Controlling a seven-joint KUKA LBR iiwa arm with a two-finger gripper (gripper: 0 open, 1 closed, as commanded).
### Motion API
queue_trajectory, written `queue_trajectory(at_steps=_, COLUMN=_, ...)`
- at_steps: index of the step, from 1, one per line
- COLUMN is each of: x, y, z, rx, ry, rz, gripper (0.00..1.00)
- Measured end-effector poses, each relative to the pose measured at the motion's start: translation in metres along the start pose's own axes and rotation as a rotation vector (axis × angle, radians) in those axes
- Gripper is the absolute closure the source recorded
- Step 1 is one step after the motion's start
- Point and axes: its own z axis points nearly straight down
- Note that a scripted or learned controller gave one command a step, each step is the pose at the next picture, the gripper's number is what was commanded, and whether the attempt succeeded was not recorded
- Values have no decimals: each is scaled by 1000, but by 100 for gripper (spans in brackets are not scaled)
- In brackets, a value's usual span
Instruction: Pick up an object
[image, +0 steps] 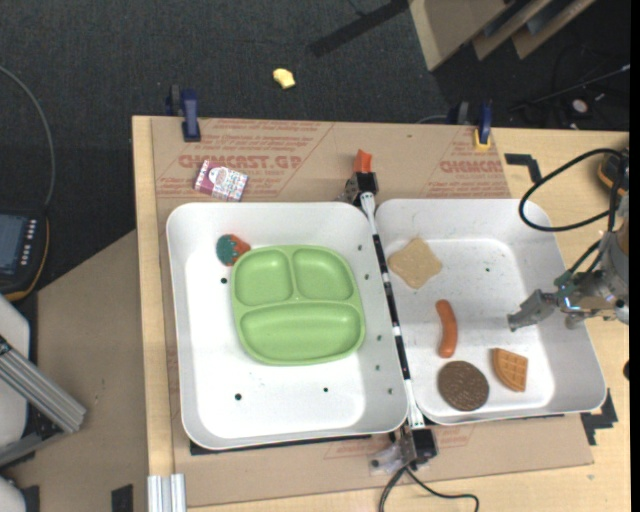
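So from the overhead camera, your gripper (527, 313) is poking in from the right side over the right bin (560, 235), hovering near that bin's right half. You can make out one grey finger angling down and to the left, but whether the jaws are spread or pinched, you honestly can't tell from this angle. Nothing sits between them that you can see, so don't count on anything being held.

The thing that matters for your next move: the nearest pickable stuff all lies to the left of and below the fingertip in the picture. The waffle (510, 369) is closest, just below the tip, near the bin's lower right corner. The sausage (446, 328) is off to the left, near but clearly apart, and its long axis runs roughly top to bottom in the frame, so you'd probably want the fingers closing across it, side to side. The cookie (463, 385) sits below the sausage, just beside the waffle. The toast (415, 263) is farther off, up by the divider.

The left bin (200, 330) has the green tray (296, 304) and a small red-and-green thing (233, 248) at its upper left corner, well apart from the gripper. My guess is you'd go for the waffle or the sausage, since they're the short reach.
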Motion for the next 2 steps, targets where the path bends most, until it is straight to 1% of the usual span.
queue_trajectory(at_steps=1, x=91, y=-4, z=49, rx=6, ry=7, rz=-9, gripper=0)
queue_trajectory(at_steps=2, x=78, y=55, z=108, rx=-3, ry=-1, rz=-2, gripper=0)
